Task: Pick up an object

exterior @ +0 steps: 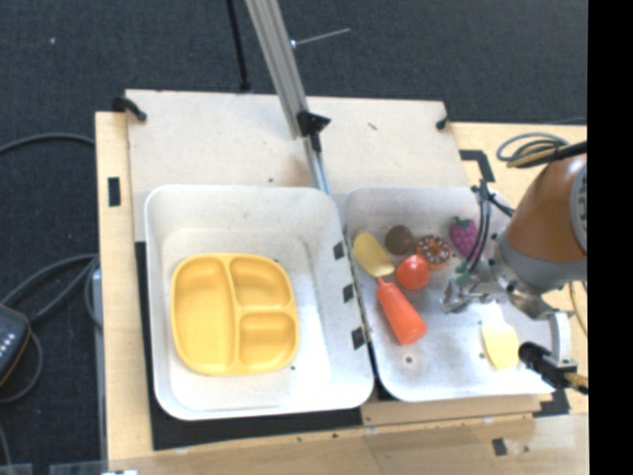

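The right bin [435, 379] holds several toy foods. A yellow banana-like piece [373, 253] lies at its left, with a brown ball [400, 238] and a speckled doughnut [432, 250] behind it. A purple berry [463, 234] sits at the back. A red tomato [412, 271] touches the top of an orange carrot [401, 312]. A pale yellow piece [499, 345] lies near the front right. My gripper [459, 295] hangs low over the bin floor, right of the tomato and behind the pale piece, with nothing seen in it.
The left bin [163, 216] carries a yellow divided tray [234, 313]. A slanted metal pole [282, 57] rises behind the bins. Cables [529, 148] lie on the bench at the back right. The arm's orange band [544, 221] overhangs the right bin's edge.
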{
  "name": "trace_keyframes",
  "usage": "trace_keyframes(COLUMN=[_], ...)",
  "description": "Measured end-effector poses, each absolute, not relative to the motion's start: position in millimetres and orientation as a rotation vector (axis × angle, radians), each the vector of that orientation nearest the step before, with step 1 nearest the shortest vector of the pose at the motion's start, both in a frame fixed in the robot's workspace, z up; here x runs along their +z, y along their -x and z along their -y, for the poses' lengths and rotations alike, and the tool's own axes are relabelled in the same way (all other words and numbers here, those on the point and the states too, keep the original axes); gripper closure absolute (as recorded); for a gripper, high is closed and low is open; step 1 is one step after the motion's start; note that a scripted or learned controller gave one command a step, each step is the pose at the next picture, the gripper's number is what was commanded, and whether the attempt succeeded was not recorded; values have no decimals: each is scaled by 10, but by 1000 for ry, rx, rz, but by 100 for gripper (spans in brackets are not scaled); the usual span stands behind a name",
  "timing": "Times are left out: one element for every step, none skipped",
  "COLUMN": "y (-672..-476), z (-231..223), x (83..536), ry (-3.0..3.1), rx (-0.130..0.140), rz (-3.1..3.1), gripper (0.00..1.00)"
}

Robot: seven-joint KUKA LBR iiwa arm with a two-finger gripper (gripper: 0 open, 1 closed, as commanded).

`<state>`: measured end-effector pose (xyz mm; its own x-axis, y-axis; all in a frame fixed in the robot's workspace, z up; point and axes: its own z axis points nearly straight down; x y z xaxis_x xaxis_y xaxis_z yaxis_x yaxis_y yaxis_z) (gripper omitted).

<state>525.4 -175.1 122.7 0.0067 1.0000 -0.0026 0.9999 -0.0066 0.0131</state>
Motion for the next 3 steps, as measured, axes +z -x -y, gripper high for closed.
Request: trace_keyframes(y=[-5192,-5203,-5217], z=[2001,2003,2014], x=[1563,1657,1763], ry=[-2217,-2214,-2209], rx=[3,5,8], rz=[-2216,-2217,-2216], gripper=[100,100,100])
